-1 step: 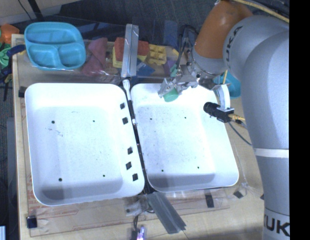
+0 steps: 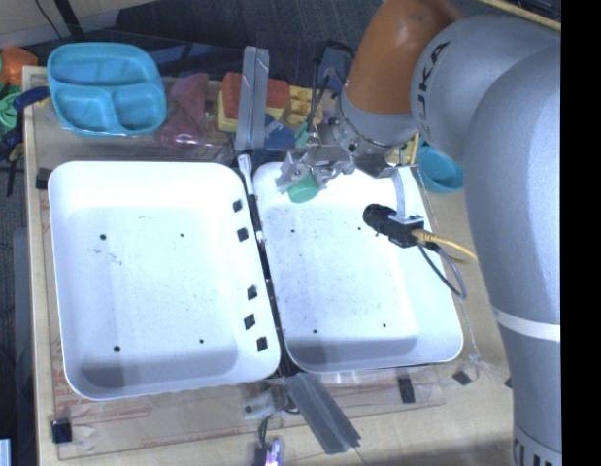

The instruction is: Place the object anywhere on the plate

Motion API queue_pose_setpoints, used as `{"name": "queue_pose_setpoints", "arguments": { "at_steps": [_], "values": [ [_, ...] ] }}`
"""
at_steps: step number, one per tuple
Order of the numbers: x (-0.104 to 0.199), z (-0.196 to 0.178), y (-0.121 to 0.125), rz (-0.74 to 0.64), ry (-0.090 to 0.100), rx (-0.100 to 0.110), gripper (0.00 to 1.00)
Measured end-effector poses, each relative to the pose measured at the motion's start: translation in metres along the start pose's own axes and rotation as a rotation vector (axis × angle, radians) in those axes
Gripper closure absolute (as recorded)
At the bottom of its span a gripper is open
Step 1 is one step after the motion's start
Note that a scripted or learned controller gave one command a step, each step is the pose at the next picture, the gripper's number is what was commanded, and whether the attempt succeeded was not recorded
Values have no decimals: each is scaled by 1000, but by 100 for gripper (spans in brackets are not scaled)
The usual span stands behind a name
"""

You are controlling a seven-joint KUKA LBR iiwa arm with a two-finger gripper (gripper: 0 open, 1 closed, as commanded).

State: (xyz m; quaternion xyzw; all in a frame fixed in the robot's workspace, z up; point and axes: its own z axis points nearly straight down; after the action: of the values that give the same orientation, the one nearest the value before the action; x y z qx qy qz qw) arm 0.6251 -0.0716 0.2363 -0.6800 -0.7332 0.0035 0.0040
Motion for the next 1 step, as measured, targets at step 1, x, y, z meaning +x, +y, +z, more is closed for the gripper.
{"name": "queue_pose_setpoints", "arguments": {
  "at_steps": [1],
  "values": [
    [40,-78,35,-244,-2,-5,100]
  ]
}}
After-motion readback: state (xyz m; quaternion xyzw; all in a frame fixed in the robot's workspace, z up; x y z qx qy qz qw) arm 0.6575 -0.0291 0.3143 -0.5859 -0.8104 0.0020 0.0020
